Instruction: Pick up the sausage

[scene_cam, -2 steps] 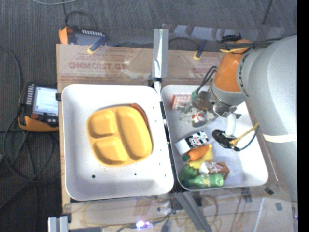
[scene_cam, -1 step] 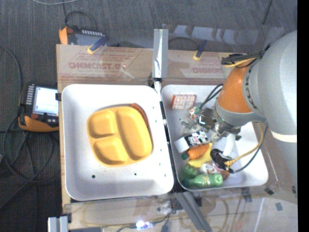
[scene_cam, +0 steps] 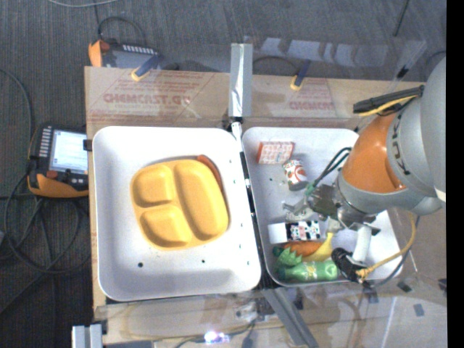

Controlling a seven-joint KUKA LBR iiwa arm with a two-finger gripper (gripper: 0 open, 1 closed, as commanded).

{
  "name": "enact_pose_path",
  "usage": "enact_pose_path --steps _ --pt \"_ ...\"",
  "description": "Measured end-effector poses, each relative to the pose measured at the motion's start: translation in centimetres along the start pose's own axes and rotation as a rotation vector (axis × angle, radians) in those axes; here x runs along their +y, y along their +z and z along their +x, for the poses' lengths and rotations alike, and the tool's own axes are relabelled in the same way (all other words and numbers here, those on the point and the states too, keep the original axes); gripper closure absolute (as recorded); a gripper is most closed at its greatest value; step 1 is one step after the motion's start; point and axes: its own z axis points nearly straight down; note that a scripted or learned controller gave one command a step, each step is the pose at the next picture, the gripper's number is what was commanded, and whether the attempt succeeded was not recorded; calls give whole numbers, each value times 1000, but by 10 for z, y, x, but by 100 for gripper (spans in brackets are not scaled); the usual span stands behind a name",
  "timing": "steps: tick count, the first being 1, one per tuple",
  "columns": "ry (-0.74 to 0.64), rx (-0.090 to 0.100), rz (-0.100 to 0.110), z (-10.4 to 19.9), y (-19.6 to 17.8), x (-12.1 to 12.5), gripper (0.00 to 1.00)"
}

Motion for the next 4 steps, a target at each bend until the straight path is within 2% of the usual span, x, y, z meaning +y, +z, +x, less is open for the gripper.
enact_pose_path --steps 1,2,3,4 --pt "-1 2 4 1 -7 0 100" --pt "-114 -2 -1 50 -120 -18 100" --pt "-276 -3 -1 69 -149 -49 100" --pt "-627 -2 -2 74 -158 -50 100"
